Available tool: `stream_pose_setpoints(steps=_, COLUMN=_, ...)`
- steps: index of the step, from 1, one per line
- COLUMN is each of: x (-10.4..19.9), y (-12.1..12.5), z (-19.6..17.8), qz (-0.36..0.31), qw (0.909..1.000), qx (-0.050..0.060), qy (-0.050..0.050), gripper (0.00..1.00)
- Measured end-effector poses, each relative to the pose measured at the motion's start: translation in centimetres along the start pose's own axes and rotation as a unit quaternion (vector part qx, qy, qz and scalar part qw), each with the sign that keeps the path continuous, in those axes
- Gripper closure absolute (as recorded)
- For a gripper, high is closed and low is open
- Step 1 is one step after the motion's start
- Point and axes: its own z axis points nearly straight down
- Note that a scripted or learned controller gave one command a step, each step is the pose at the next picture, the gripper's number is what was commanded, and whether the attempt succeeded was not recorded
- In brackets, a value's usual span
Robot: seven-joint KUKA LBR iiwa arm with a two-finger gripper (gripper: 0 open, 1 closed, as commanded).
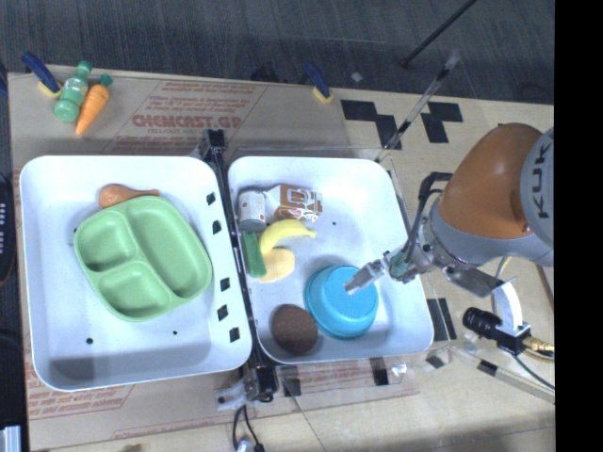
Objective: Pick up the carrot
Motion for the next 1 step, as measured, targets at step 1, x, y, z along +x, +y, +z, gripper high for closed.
stream_pose_setpoints(steps=1, x=-3.44, y=3.34, z=2.31, qz=0.065, qw=0.9979, qx=0.001, qy=0.0, gripper=0.0)
